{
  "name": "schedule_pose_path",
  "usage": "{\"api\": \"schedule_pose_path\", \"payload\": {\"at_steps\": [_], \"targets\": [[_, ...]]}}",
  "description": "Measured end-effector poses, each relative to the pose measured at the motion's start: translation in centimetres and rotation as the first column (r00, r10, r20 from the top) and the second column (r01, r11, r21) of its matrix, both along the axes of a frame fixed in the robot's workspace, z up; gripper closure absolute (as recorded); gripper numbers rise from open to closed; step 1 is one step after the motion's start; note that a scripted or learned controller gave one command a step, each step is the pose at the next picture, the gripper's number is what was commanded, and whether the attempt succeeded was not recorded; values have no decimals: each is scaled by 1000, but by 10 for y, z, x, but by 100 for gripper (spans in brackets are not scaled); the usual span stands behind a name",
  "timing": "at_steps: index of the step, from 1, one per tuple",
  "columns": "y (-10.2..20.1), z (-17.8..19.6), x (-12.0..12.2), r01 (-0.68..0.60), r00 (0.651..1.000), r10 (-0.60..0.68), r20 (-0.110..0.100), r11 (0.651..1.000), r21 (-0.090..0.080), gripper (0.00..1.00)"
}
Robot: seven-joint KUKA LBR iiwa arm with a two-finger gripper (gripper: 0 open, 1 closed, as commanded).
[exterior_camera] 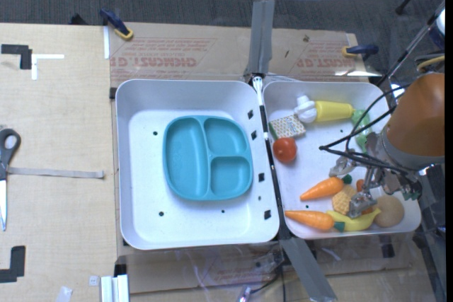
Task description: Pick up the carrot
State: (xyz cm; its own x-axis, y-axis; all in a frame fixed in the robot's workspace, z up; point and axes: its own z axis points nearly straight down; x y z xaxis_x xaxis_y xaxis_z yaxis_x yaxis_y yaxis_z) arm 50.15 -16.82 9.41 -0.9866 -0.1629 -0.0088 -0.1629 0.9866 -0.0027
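There are two carrots in the right bin [340,90]. One carrot [322,188] lies at a slant near the middle of the bin. The other carrot [310,220] lies flat by the bin's front wall, and its fat end touches a banana [357,221].

The gripper [361,203] hangs low over the pile of toy food, just to the right of the slanted carrot. It is above a small yellow cracker [341,203] and the banana, not above a carrot.

A lot could go wrong from here. The food is packed close, so I think the gripper could grab the cracker or the banana by mistake. It could also push the slanted carrot away, since that carrot is round and may roll. A beige ball-shaped thing [389,212] sits close on the right and could get bumped too. The black wires [354,145] by the arm hang over the bin and could snag on something.

I cannot tell if the gripper is open or closed, because it is dark and small from up here. I see nothing held in it. It seems close to the cracker, but I cannot tell if they touch.
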Motion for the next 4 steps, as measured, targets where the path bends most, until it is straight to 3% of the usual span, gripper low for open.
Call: {"api": "schedule_pose_path", "payload": {"at_steps": [1, 2, 3, 4], "targets": [[39, 0, -6, 214, 977, -214, 2, 977, 2, 0], [71, 0, -19, 578, 816, -578, 3, 816, 7, 0], [71, 9, -17, 574, 819, -574, 6, 819, 8, 100], [119, 98, -22, 857, 515, -857, -6, 515, 3, 100]]}}
